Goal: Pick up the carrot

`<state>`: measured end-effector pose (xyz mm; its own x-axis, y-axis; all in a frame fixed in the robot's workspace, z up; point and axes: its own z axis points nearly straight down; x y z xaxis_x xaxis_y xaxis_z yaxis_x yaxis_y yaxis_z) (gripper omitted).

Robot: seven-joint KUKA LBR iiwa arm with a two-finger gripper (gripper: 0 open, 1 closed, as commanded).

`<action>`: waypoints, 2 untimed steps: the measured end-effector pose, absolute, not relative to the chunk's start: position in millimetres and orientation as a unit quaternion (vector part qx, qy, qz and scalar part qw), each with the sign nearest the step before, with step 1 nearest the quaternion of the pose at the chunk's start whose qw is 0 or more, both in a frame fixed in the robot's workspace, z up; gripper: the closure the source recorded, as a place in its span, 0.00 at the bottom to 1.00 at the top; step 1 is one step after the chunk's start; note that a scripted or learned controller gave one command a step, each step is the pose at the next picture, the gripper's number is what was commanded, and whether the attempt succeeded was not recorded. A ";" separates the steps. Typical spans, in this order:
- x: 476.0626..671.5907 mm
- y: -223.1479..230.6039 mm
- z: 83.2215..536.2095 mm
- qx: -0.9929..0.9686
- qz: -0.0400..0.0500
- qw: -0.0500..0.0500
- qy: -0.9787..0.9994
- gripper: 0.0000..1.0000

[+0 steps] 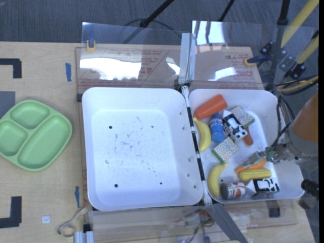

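Observation:
The carrot [211, 106] is a thick orange cone lying at the back left of the right bin [288, 184], its tip pointing left toward the divider. My gripper [271, 155] hangs low over the right side of that bin, well to the right of and nearer than the carrot, with several toys between them. A thin orange piece [251, 164] lies just left of the gripper. The gripper's tip is small and blurred against the clutter.
The right bin also holds two bananas [204, 134] [216, 178], a blue bottle [217, 128], a black-and-white toy [236, 127], a yellow piece [254, 174] and a small can [235, 190]. The left bin [136, 146] adjoins it. A green divided plate [33, 134] lies far left.

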<state>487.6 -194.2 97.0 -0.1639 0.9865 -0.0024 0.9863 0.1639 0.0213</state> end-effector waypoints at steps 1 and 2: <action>488.8 -189.8 97.0 0.746 0.009 0.010 0.666 0.00; 489.8 -190.8 107.3 0.747 0.010 0.012 0.665 1.00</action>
<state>489.8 -190.8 107.3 0.1151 0.9934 -0.0012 0.9929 -0.1150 0.0319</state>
